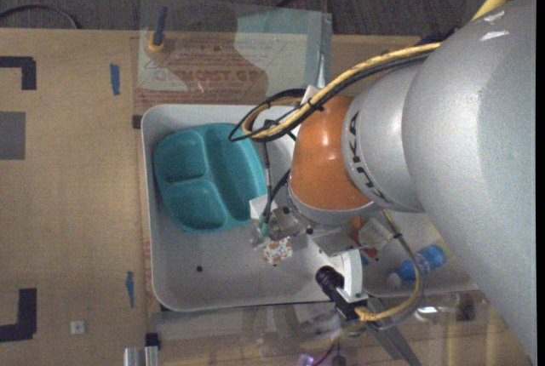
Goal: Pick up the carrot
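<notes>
The gripper hangs low over the white bin, beneath the arm's orange band; whether it is open or closed I cannot tell. A small patterned object at its tip cannot be identified as the carrot, whose location I cannot make out. 1 teal divided tray lies at 10 o'clock, 1 bottle at 3 o'clock. Judgement: the descent-to-grasp step is in hand; next, the target needs confirming before lifting.

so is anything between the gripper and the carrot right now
I cannot tell. No carrot can be made out: the arm covers much of the white bin. The gripper hangs beside a teal divided tray, above a small patterned object.
</notes>
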Available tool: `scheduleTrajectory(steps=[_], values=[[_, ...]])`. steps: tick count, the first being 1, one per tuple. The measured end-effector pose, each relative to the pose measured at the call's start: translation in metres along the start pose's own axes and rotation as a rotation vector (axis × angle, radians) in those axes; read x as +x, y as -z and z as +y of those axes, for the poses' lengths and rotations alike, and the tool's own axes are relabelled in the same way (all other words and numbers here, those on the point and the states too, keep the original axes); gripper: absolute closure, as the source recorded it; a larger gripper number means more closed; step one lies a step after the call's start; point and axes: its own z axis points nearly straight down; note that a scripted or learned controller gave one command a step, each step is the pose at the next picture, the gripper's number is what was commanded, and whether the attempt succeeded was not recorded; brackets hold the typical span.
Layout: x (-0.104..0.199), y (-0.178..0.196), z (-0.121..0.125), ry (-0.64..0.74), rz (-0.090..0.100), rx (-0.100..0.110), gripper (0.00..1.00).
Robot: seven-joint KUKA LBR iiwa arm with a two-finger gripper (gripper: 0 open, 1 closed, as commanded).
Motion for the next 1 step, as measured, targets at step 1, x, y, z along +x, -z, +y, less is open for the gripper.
scheduleTrajectory(steps=[1], values=[[0.0182,-0.0158,0.0131,0.578,-0.019,-0.039,1.00]])
